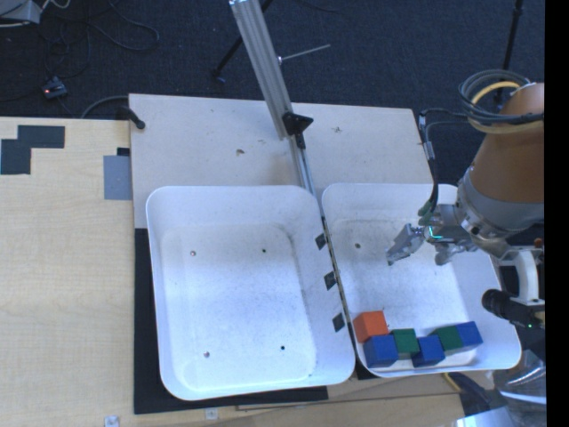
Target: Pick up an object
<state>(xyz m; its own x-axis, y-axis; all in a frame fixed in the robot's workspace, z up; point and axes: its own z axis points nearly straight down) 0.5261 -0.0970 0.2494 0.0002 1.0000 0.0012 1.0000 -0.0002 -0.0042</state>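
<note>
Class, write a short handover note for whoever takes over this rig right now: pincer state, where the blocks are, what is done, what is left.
Pincer: over the right bin, above its middle, nothing seen between its fingers; whether they are open or shut cannot be told.
Blocks: all clustered along the right bin's near edge: orange block, two blue blocks in front, green block between them, another green block and a blue block further right.
Left bin: no blocks seen in it.
Done: nothing picked up yet.
Left: move the pincer towards the near edge, lower onto one block, grip and lift.
</note>
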